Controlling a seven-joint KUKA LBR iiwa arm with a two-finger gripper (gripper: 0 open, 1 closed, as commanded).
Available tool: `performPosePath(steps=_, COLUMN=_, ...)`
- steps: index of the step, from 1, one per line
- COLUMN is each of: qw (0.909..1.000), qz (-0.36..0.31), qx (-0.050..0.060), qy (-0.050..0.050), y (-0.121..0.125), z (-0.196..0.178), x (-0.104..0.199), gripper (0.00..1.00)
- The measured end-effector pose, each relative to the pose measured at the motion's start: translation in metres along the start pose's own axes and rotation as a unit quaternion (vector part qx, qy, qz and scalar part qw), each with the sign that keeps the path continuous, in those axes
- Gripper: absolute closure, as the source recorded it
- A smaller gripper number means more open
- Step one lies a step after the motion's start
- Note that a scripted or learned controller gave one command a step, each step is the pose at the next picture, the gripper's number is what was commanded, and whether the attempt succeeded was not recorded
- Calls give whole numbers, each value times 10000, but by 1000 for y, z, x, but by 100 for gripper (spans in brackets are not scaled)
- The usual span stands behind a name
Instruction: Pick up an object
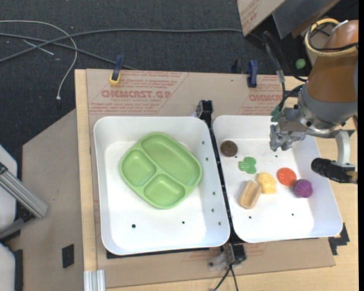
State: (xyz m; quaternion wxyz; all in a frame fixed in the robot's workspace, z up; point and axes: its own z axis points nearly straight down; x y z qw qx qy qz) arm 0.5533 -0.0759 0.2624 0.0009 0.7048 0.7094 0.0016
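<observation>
Two shallow white bins side by side on a cardboard-covered bench [170,91], left bin [108,227] and right bin [324,227], joined along a black divider. Gripper [280,142] hanging over the upper part of the right bin, below the grey wrist and the orange band of the arm [333,62]. Finger spread not readable from this angle; nothing seen between the fingers, no contact with any object visible.

Right bin contents: brown round piece [228,148] near the upper left; green leafy toy [247,165] just below it; tan bread-like roll [249,194] tilted, touching or just beside a yellow corn-like piece [267,182]; orange round piece [286,175] beside a purple round piece [302,188]. All lying on the bin floor, apart from the gripper.

Left bin contents: green three-compartment tray [161,169], lying flat and turned at an angle.

Surroundings: cardboard sheet printed with red lettering, held at the far edge by two blue clamps [118,67]. Dark carpet beyond the bench, with a thin white cable [51,51] looping across it. Cardboard box [256,14] at the top. Metal rail [20,190] at the left edge.
</observation>
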Motion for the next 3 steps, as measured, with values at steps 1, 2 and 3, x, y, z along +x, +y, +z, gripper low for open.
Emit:
performPosePath(steps=1, qw=10000, qz=7, qx=10, qy=-3, y=18, z=17, x=43, gripper=100)
performPosePath(steps=2, qw=10000, qz=0, qx=4, qy=1, y=34, z=23, x=98, gripper=100)
performPosePath(steps=3, qw=10000, qz=2, qx=1, qy=7, y=61, z=18, x=147, gripper=100)
